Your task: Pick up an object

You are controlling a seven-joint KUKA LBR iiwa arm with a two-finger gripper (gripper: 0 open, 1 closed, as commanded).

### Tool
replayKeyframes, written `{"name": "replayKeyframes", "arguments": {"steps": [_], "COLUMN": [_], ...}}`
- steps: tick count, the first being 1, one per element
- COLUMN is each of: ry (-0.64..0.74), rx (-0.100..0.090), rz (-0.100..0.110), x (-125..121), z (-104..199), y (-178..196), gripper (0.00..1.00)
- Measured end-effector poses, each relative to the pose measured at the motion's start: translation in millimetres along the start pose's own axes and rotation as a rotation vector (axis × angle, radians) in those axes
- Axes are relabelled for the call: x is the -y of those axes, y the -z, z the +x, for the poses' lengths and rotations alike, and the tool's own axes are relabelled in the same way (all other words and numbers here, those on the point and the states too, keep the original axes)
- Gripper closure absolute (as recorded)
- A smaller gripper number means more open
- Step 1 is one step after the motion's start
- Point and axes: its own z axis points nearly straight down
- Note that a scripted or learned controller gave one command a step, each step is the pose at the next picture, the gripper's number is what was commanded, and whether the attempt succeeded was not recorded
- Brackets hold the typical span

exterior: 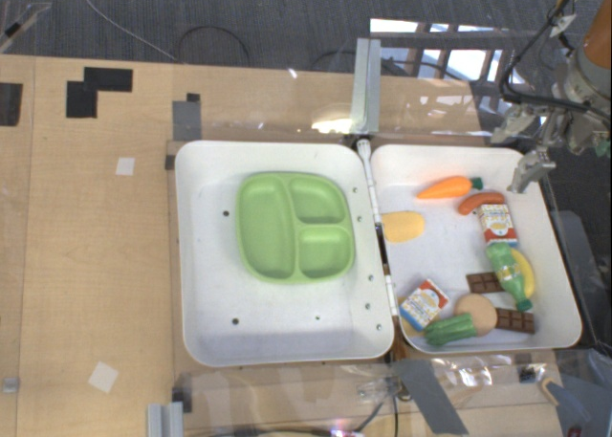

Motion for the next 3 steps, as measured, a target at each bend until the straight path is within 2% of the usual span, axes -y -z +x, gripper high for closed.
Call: {"name": "replayKeyframes", "arguments": {"steps": [1, 2, 3], "ry": [0.424, 0.404, 0.253], "rx": [-0.008, -0.010, 0.001], "rz": [-0.005, -0.001, -0.002], "x": [35, -2, -57], "z": [1, -37, -37], "y": [-168, -187, -194], "gripper": [0.00, 0.00, 0.00]}}
